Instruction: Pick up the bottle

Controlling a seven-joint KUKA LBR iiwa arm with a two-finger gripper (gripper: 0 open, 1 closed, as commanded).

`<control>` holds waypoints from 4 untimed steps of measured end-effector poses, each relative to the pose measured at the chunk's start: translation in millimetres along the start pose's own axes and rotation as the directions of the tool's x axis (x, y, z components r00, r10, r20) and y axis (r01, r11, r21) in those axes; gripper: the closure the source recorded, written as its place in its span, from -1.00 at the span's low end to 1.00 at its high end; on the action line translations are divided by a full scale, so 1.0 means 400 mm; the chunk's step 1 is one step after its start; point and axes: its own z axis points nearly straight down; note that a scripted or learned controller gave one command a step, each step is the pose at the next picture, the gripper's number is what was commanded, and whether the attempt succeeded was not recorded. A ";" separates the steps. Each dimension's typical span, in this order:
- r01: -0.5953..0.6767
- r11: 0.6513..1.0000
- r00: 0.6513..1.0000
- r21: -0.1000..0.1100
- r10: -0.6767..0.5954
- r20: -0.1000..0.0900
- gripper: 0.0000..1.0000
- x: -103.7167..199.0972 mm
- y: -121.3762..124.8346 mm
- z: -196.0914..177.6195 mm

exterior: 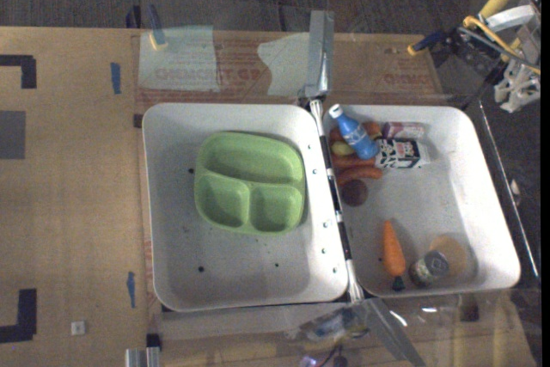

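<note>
A small blue bottle (pixel 353 134) with a white cap lies tilted in the right bin (pixel 481 211), at its far left corner against the divider. It rests among toy food, next to a cow-patterned milk carton (pixel 402 153). My gripper (pixel 517 87) hangs at the far right, beyond the right bin's far right corner and well away from the bottle. Nothing shows in its grasp.
Near the bottle lie a red sausage (pixel 359 173) and a dark round piece (pixel 354 192). A carrot (pixel 393 248), a can (pixel 429 269) and a tan disc (pixel 453 253) sit at the bin's front. The left bin (pixel 172 253) holds a green divided plate (pixel 251 182).
</note>
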 end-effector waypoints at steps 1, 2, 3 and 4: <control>0.043 0.999 0.999 -0.003 -0.043 -0.004 1.00 0.020 -0.098 -0.137; -0.002 1.000 1.000 0.000 0.002 -0.001 1.00 -0.012 -0.001 -0.072; 0.012 1.000 1.000 -0.002 -0.012 -0.006 1.00 0.028 -0.143 -0.147; 0.035 0.999 0.999 0.000 -0.035 0.000 1.00 -0.052 -0.031 -0.063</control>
